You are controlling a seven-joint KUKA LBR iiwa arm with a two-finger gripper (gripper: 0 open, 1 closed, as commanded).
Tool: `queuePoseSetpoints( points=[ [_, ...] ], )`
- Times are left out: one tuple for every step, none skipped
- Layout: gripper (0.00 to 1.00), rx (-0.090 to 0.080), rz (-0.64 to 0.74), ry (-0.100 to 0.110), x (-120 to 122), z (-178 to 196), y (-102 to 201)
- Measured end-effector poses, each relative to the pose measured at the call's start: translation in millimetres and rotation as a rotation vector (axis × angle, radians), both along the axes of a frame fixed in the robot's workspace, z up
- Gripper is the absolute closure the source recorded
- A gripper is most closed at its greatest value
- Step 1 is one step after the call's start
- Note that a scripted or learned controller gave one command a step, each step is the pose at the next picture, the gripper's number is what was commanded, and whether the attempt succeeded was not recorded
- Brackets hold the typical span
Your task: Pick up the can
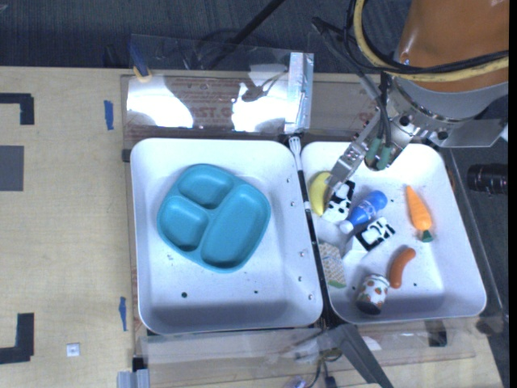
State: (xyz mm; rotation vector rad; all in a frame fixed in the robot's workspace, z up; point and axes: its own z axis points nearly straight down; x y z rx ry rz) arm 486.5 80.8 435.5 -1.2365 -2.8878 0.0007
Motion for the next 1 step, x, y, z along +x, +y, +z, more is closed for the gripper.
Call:
queuePoseSetpoints(
  points=[
    [1.0,0.0,0.001,-0.006,1.3,10.8,0.6]
  ],
)
